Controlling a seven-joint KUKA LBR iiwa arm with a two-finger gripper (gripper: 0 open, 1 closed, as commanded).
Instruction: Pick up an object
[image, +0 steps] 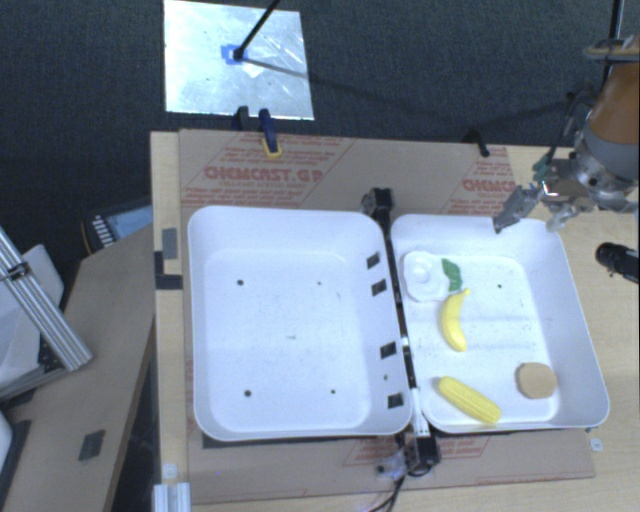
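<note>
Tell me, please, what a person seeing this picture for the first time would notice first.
Probably the yellow banana in the middle of the right bin, with a corn cob near that bin's front edge and a round tan cookie beside it. The gripper hovers above the bin's far right corner.

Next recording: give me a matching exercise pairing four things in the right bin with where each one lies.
Things:
1. banana
2. corn cob
3. round tan piece
4. white piece with green tip

Places:
A. near edge, beside the divider
B. near right corner
C. far left corner
D. middle of the right bin

Pairs: 1-D, 2-A, 3-B, 4-C
</note>
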